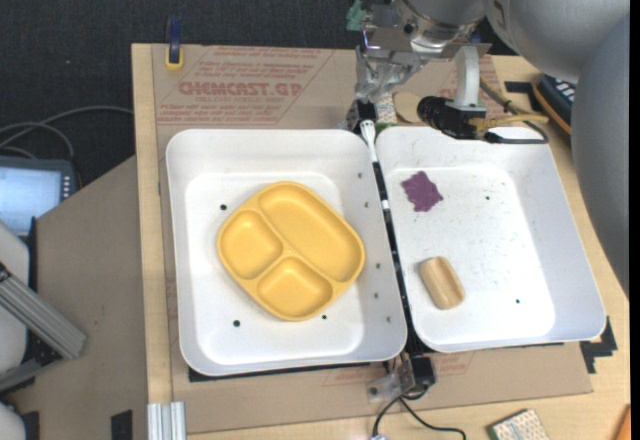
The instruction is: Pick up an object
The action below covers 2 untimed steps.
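Overhead, hand beyond yellow tray, tan block.

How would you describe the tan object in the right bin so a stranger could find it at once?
Start at the right bin, the one without the yellow tray. Look toward its near edge, left of centre, for a tan block lying apart from everything. Its only neighbour, a purple patch, is flat and darker; the block is rounded and raised.
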Tool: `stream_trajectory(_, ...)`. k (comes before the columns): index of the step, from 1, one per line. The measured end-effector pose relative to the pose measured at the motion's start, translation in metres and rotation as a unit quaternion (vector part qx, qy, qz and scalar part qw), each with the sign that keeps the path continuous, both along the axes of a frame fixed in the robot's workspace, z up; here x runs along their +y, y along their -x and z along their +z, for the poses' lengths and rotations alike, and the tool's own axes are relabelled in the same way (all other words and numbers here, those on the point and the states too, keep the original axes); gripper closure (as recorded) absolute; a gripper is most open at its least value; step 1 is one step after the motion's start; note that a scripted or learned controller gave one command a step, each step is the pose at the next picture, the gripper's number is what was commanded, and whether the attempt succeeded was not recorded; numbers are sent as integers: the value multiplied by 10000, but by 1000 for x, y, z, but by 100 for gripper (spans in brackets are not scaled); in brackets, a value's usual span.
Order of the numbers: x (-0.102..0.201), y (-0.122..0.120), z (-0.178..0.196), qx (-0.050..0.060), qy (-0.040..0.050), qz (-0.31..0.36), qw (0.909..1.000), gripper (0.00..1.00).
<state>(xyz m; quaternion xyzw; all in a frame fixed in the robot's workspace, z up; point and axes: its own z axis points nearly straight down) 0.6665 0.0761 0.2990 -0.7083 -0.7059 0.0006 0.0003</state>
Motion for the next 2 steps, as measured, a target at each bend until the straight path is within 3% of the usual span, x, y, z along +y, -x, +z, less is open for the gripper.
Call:
stream_trajectory(1, 35, 0, 2, -24, -5, 29, 10000, 100)
stream_trajectory(2, -77, 2, 11, -11, 8, -17, 10000, 100)
